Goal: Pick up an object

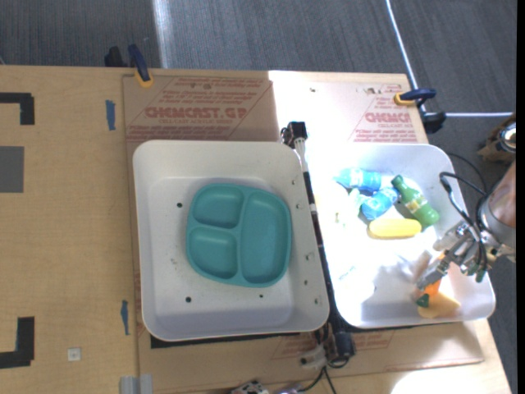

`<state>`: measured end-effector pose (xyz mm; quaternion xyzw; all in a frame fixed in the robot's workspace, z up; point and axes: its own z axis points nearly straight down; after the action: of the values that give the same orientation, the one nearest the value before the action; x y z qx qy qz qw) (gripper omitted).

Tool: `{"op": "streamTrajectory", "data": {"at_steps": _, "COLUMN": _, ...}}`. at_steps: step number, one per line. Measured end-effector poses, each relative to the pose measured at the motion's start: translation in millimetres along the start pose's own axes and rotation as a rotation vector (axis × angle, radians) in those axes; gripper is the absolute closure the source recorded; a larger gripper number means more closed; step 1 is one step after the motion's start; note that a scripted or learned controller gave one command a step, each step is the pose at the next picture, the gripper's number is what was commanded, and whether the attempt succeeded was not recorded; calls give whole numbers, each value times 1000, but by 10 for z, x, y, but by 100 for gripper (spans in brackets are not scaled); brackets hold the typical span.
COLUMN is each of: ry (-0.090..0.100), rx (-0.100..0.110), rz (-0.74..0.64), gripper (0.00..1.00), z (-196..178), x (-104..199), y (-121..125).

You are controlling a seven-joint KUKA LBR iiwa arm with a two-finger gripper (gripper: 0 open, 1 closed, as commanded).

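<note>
The left bin holds a teal tray. In the right bin's near right corner, the gripper hovers over an orange toy, apparently the approach step; finger state unclear. Next: descend and close.

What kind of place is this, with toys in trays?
Probably a robotics lab test bench. Two shallow white bins sit on cardboard sheets clamped to the bench, one holding a teal divided plate, the other small toy foods such as a yellow banana-like piece. The arm's end effector reaches into that bin.
</note>
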<state>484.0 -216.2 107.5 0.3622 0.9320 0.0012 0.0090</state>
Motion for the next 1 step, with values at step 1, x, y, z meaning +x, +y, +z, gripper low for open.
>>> {"op": "streamTrajectory", "data": {"at_steps": 1, "ry": 11, "rx": 9, "rz": 447, "gripper": 0, "z": 214, "x": 92, "y": 43}}
